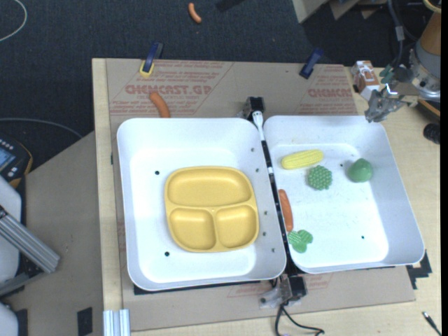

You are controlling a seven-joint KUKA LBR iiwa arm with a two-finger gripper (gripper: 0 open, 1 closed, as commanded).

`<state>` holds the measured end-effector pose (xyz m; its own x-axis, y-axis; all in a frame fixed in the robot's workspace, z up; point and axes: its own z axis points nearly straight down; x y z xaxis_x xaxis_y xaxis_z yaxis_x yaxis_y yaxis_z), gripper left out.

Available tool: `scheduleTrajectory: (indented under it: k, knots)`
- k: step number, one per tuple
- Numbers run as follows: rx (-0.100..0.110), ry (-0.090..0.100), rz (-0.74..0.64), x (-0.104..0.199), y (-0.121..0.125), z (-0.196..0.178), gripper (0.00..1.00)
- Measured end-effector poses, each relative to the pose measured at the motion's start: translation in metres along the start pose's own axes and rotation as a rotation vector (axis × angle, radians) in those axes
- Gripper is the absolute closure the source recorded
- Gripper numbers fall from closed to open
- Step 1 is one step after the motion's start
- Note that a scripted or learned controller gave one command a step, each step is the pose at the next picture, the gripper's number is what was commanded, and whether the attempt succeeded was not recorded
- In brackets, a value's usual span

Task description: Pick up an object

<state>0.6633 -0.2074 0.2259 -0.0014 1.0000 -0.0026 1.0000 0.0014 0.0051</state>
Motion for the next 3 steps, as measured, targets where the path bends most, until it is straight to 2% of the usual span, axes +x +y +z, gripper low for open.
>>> scheduleTrajectory:
  k: [2,3]
  knots:
    - [0.008,0.005,-0.003,0.096,-0.052,-0.013,1.0]
    - [0.01,0.005,-0.002,0.133,-0.087,-0.012,1.0]
